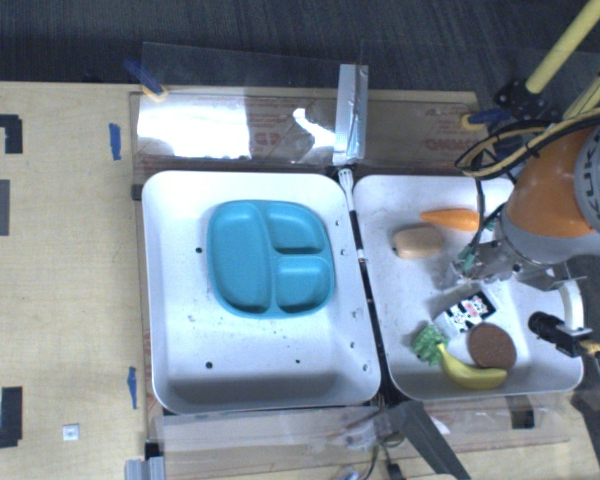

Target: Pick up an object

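The right bin (400, 368) holds several small items. An orange carrot (448, 218) lies at the back, with a tan oval piece (417, 241) just in front of it. Toward the front are a black-and-white patterned packet (469, 311), a brown round disc (491, 345), a yellow banana (471, 372) and a green leafy piece (429, 341). My gripper (477, 259) hangs over the middle of this bin, right of the tan piece, below the carrot's tip and just above the packet. Nothing shows held in it.
The left bin (170, 368) carries a blue divided plate (271, 257) in its middle. A raised rim (358, 268) separates the two bins. Cables (500, 148) and a yellow pole (572, 30) sit behind the arm's orange band (548, 198) at the back right.
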You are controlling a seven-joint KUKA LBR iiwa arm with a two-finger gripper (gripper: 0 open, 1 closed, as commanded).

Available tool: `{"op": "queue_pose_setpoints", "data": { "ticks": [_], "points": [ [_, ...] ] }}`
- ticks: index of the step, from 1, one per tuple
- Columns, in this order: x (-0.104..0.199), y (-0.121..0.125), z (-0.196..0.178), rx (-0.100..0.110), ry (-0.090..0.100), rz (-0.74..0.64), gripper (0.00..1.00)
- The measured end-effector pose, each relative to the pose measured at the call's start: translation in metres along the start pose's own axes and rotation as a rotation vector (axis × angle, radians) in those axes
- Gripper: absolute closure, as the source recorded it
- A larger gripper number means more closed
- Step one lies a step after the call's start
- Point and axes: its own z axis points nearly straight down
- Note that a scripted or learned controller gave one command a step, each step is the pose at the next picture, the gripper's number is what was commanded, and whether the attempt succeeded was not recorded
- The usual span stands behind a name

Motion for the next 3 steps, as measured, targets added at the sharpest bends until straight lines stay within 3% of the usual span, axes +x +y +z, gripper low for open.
{"op": "queue_pose_setpoints", "data": {
  "ticks": [1,2,3],
  "points": [
    [0.06,0.065,-0.097,-0.008,0.002,0.022,1.0],
    [0.057,0.062,-0.093,0.002,0.001,0.027,0.0],
    [0.013,0.009,-0.086,0.004,0.001,-0.072,0.0]
  ]
}}
